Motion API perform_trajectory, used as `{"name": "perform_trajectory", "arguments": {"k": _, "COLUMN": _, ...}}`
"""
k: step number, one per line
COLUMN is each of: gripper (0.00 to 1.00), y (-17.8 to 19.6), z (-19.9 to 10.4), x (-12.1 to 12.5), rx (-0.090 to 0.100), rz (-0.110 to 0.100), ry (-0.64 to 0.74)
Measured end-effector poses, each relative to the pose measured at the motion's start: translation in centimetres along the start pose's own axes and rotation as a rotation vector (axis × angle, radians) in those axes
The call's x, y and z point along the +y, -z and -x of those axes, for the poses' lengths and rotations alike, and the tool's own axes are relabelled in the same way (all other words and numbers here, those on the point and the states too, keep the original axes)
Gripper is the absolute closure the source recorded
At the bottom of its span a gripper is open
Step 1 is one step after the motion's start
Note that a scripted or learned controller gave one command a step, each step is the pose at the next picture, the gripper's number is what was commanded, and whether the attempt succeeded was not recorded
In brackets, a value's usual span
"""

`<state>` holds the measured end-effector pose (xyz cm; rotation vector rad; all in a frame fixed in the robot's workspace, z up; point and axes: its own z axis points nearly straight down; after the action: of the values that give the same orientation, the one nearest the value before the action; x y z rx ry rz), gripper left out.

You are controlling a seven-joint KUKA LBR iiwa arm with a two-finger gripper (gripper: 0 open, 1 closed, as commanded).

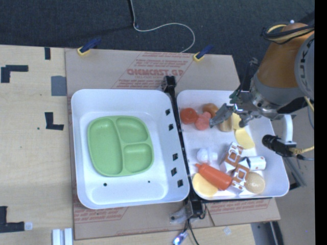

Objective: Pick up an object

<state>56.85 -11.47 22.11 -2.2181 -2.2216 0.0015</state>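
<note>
My gripper (233, 118) hangs over the back of the right bin (278, 188), its two dark fingers spread open. A tan lump (225, 125) and a pale yellow piece (244, 138) lie just under and beside the fingertips; nothing is clearly clamped between them. To the gripper's left sit a red round piece (188, 116), a pink piece (204, 121) and a brown-orange piece (210, 108). Nearer the front lie a red-orange carrot-like piece (214, 175), a yellow disc (204, 187), a white and orange carton (235, 163) and a tan bun (254, 182).
The left bin (82, 137) holds a green divided plate (121, 145). A black divider (176, 137) runs between the bins. The arm's orange band and grey wrist (283, 70) rise at the right. A small white ball (203, 154) lies mid-bin.
</note>
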Motion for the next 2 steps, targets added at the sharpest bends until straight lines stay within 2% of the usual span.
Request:
{"name": "perform_trajectory", "arguments": {"k": 1, "gripper": 1.00, "y": 1.0, "z": -0.1, "x": 0.0, "rx": 0.001, "rz": 0.000, "ry": 0.002}}
{"name": "perform_trajectory", "arguments": {"k": 2, "gripper": 1.00, "y": -3.5, "z": -5.2, "x": -8.1, "rx": 0.003, "rz": -0.011, "ry": 0.000}}
